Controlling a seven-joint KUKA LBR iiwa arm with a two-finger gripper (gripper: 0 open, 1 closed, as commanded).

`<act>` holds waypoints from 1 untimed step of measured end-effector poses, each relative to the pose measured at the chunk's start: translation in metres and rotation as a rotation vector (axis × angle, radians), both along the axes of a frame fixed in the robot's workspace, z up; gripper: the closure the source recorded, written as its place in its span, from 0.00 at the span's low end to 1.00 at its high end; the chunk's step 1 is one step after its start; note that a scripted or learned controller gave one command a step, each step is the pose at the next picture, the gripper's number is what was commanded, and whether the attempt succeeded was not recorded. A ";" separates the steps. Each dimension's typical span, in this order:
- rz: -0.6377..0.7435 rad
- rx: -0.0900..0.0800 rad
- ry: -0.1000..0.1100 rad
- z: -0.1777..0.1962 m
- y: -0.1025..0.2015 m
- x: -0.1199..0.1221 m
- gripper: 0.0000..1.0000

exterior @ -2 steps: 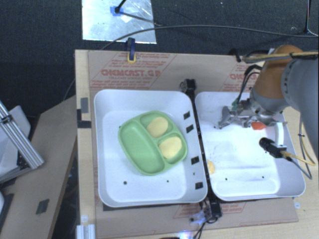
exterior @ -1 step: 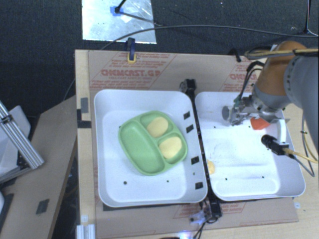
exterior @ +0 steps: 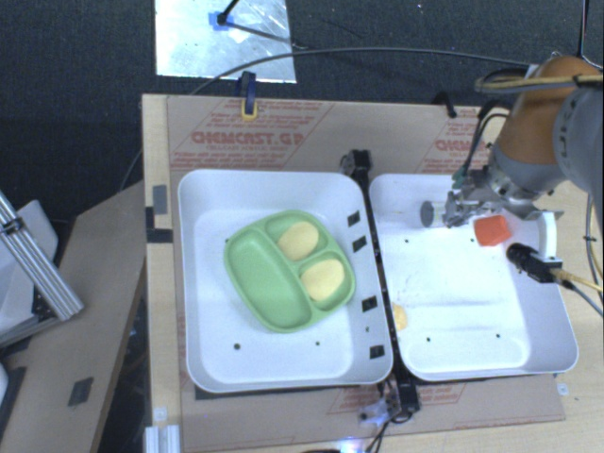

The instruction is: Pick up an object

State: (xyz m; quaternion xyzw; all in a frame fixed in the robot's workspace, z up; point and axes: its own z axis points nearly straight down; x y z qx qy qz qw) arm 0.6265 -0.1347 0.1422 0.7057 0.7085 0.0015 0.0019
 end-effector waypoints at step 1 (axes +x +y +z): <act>0.001 0.000 -0.003 0.052 0.009 0.008 1.00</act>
